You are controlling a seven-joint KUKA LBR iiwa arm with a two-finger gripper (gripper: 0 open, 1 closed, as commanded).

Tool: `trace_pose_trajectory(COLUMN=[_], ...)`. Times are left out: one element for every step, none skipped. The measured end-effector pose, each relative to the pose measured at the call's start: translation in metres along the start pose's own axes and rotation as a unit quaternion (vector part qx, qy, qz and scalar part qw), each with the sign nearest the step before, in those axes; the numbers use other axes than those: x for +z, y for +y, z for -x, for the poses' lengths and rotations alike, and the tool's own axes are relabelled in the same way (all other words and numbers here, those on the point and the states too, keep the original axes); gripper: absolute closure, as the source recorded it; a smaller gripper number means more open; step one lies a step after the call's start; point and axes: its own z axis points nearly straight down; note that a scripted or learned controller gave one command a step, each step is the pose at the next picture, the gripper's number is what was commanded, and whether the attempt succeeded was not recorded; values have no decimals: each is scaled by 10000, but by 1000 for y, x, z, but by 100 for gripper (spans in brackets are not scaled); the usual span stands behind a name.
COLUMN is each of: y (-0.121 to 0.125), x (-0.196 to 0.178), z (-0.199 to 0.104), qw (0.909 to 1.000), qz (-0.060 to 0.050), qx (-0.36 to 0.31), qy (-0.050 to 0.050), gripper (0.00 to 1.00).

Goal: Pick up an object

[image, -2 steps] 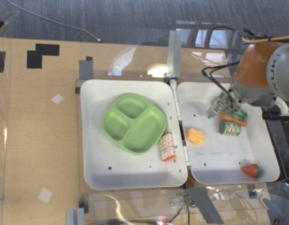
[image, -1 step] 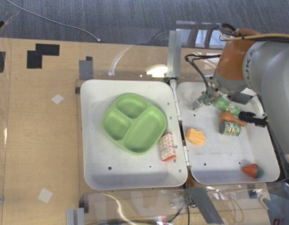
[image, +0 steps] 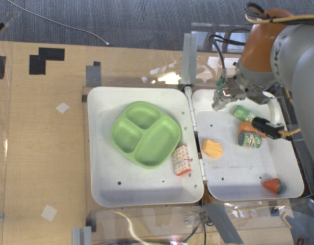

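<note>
Gripper (image: 221,98) hung over the right shallow white bin's (image: 249,180) far corner, finger state not discernible, nothing seen gripped; nearest candidates, a green cylindrical can (image: 244,113) and an orange carrot-shaped toy (image: 247,127), lay just beside it, presumably the target.

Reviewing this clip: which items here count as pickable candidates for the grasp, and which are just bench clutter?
Candidates:
green can
orange-yellow piece
red toy
green packet
small carton
green divided plate

Clutter:
black tape marks
loose cable
</note>
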Motion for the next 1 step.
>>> trace_pose_trajectory(y=[-10], x=[6], z=[-55], qw=[9796], qz=[-64], qx=[2010], qy=[1], gripper=[100])
